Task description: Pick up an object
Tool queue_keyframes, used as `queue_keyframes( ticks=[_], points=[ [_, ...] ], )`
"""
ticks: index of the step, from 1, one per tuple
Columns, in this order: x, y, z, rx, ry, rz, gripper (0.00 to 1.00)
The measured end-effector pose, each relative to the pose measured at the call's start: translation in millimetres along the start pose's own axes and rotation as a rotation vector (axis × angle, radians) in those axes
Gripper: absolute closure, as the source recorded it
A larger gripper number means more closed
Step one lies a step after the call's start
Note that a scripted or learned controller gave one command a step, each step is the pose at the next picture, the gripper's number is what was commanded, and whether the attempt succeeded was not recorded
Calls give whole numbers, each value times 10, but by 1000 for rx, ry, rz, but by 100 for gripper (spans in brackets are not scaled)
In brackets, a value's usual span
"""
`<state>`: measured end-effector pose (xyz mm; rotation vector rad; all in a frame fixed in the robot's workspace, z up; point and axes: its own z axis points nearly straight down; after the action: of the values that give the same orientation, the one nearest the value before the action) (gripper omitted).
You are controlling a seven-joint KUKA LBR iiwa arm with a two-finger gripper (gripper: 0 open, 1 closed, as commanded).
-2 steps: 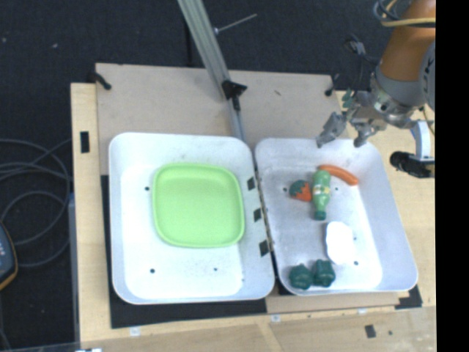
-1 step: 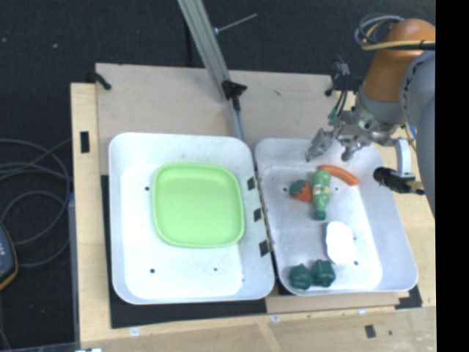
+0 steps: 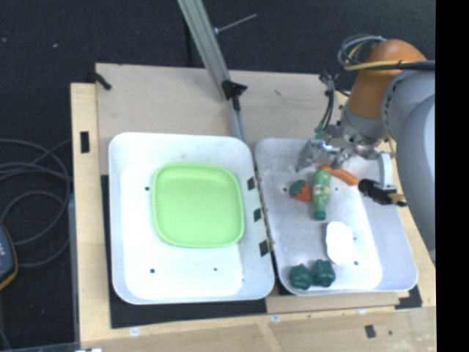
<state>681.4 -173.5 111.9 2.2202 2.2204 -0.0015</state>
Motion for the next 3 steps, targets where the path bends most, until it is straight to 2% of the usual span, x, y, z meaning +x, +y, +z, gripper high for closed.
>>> queue_keyframes(
  ticks=[1,2,3],
  points=[
    [-17,21,67,-7,-2,0,0],
    [-17,25,-45,-9,-2,0,100],
    [-41,66,-481,-4,1,0,100]
  ],
)
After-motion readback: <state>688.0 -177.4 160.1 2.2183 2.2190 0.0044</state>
